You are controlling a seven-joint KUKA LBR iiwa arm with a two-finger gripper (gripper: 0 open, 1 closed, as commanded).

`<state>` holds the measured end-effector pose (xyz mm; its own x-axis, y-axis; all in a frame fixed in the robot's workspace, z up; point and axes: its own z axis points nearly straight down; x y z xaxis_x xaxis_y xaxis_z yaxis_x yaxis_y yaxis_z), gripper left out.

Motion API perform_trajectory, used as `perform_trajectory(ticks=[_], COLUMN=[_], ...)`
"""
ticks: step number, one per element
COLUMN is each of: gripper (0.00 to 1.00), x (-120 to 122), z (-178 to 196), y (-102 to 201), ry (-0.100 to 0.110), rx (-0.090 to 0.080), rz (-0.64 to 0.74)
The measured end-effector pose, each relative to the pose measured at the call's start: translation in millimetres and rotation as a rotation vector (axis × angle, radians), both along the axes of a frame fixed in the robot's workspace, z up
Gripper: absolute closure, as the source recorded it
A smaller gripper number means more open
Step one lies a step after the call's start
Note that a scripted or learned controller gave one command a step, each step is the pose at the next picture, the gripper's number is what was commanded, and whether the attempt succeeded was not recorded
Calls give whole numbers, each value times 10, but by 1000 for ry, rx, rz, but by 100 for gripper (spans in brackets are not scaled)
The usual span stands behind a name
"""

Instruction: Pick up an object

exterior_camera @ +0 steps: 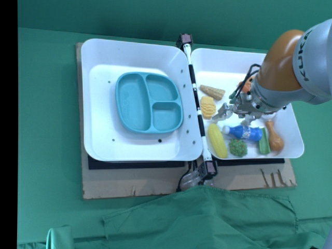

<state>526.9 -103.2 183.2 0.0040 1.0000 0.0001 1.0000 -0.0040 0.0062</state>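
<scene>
The gripper (236, 113) hangs low over the middle of the right bin (294, 134), its metal fingers pointing toward the divider between the bins. Whether the jaws are spread or pressed together cannot be told from this slant, and nothing is visibly caught between them.

Just below the jaws lies a blue toy bottle (248, 133) with a white cap, on its side, close to the fingers but apparently apart from them. Beside the jaws toward the divider sits a small ridged yellow piece (208, 107), and beyond it, farther up, a tan cone-shaped piece (212, 91). Down from the jaws and toward the divider lies a yellow corn cob (217, 140); next to it, under the bottle, a green broccoli piece (238, 148). On the far side of the bottle a green pod-like piece (263, 141) and an orange drumstick (274, 136) lie side by side. An orange object (247, 83) peeks out behind the wrist.

Well away, across the divider, the left bin (104, 53) holds a teal three-compartment plate (149, 102).
</scene>
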Motion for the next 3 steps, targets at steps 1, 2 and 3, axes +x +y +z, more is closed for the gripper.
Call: perform_trajectory(ticks=[1, 2, 3], gripper=[100, 100, 100], x=[30, 83, -1], z=[146, 788, 1336], y=[-16, -70, -108], ry=[-15, -4, -5], rx=[-4, -3, -3], rz=[-3, 1, 1])
